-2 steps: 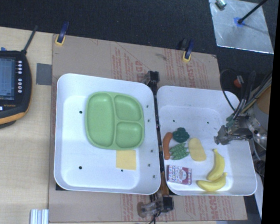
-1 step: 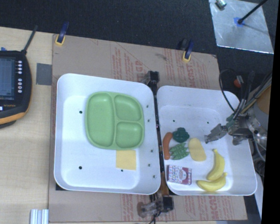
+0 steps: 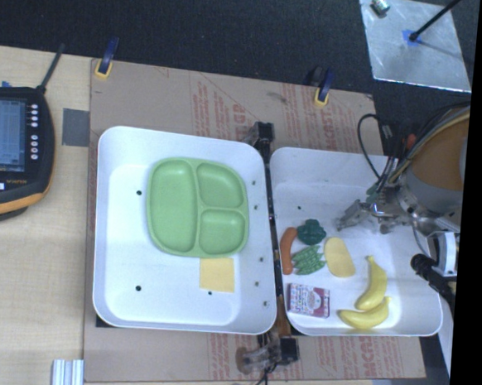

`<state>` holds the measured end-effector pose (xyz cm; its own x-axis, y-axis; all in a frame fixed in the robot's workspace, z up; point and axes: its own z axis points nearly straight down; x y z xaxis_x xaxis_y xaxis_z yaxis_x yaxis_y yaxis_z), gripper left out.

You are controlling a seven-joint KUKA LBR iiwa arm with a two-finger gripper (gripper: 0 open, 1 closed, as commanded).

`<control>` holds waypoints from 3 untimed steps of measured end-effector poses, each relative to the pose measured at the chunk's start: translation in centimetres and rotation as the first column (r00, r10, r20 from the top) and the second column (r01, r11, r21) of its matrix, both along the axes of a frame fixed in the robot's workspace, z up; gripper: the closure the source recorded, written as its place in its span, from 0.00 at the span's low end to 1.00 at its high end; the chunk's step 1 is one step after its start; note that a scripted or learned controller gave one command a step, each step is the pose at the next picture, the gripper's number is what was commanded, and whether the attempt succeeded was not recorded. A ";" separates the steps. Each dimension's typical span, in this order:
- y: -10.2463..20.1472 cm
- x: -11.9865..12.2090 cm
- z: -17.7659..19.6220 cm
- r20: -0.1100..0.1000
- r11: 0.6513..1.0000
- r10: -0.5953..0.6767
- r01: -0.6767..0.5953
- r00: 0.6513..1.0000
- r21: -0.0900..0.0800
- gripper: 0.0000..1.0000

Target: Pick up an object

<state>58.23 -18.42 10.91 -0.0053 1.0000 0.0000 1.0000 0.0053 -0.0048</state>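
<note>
White bins sit side by side; my gripper (image 3: 371, 213) hangs over the upper part of the right bin (image 3: 309, 170), fingers spread open with nothing between them. Nothing is picked yet. Everything I could lift lies lower in this bin: one carrot (image 3: 287, 249) by the left wall, one dark broccoli (image 3: 310, 231), one green veg piece (image 3: 308, 258), one yellow potato (image 3: 340, 258), two bananas (image 3: 371, 297) touching each other near the right, and one red packet (image 3: 308, 300) at the bottom edge. The left bin (image 3: 111, 260) holds one green plate (image 3: 197, 207) and one cheese slice (image 3: 217, 274). My best move, I judge, is the potato: nearest, rounded, slightly apart from its neighbours. I should centre over it, straddle its narrow width, and descend straight so I don't nudge the veg beside it.
</note>
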 end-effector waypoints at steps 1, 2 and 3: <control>-2.8 0.5 14.6 0.006 1.000 -0.001 0.001 1.000 -0.001 0.00; 2.0 -2.9 5.8 0.000 1.000 0.000 0.000 1.000 0.001 0.00; -2.8 4.4 0.4 0.002 1.000 -0.001 0.001 1.000 0.000 0.00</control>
